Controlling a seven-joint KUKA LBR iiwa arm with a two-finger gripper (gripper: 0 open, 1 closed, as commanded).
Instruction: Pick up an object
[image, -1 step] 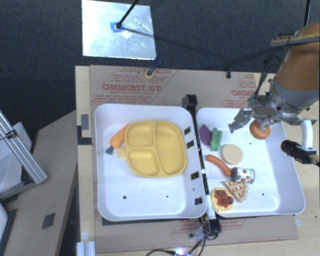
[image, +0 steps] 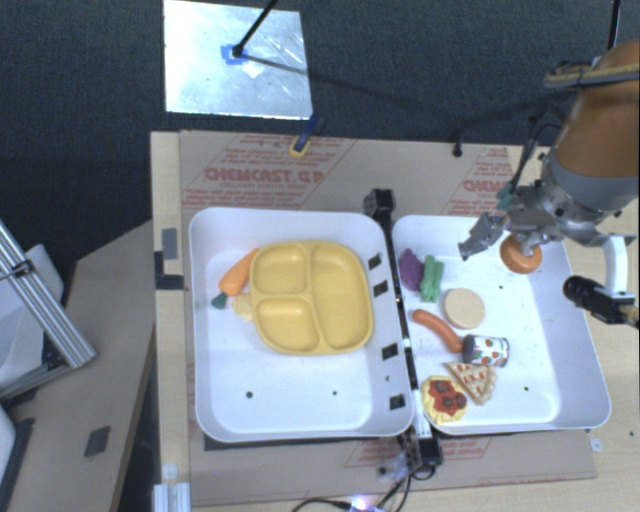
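My gripper (image: 490, 235) hangs released, grasping nothing; the orange donut (image: 521, 256) beside it looks light, stiff—pinch across its rim.

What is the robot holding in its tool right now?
Nothing that I can see. The tool hangs over the right bin, beside an orange round toy, with nothing between its fingers.

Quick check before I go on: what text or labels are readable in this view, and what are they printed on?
"CHEMCAST GP" in red on the brown sheet under the bins, far left.
The same red print repeats at far right and along the near edge, too blurred to read.
Small can: label unreadable.
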